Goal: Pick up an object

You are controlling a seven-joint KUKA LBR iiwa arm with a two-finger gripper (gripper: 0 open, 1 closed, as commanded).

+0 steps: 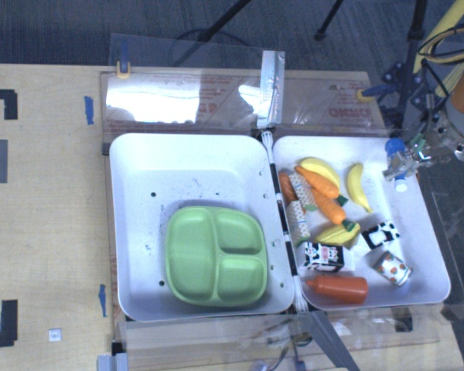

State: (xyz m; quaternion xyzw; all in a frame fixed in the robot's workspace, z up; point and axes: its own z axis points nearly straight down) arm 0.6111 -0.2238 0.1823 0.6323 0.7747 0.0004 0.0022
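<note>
The right bin point(429, 230) holds a heap of toy food: two yellow bananas point(358, 185) point(319, 168), two orange carrots point(330, 207) point(318, 180), a cow-patterned carton point(323, 256), a red sausage point(338, 286), a small can point(392, 268) and a black-and-white piece point(379, 234). My gripper point(402, 165) hangs over the bin's upper right rim, to the right of the nearer banana and apart from it. Nothing is visibly held in it.
The left bin point(131, 207) carries a green divided plate point(215, 255). A clear plastic wall point(216, 99) stands behind both bins. A ridge point(277, 207) separates the bins. Wooden bench top point(39, 207) stretches to the left. Cables and tripod legs point(417, 45) crowd the far right.
</note>
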